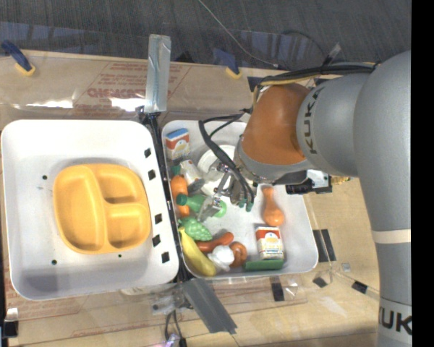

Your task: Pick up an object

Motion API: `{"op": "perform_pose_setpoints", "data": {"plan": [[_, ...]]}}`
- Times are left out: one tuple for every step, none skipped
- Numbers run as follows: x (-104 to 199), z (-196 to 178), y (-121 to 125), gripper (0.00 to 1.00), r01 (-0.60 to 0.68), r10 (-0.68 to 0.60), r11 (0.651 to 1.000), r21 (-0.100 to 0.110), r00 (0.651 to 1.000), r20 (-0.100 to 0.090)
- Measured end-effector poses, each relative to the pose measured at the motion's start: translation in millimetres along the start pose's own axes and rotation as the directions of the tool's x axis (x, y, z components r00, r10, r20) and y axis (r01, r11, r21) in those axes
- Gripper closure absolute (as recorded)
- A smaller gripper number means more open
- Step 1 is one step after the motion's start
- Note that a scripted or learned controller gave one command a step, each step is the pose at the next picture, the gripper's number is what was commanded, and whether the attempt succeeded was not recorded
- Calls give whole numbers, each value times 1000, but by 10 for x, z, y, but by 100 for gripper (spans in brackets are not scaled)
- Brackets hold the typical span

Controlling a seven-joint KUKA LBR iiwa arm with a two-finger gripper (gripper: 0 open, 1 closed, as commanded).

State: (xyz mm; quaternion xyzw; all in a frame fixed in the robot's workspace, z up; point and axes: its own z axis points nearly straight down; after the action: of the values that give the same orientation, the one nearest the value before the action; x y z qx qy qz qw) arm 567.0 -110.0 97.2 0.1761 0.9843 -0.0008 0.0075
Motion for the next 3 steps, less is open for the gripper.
{"op": "perform_pose_setpoints", "data": {"plan": [[185,-15,-778,0,279,-279,960,2,960,2],[-3,-208,-1070,0,534,-534,845,-5,845,-10],[-112,23,-1031,0,416,-416,909,-3,909,-9]]}}
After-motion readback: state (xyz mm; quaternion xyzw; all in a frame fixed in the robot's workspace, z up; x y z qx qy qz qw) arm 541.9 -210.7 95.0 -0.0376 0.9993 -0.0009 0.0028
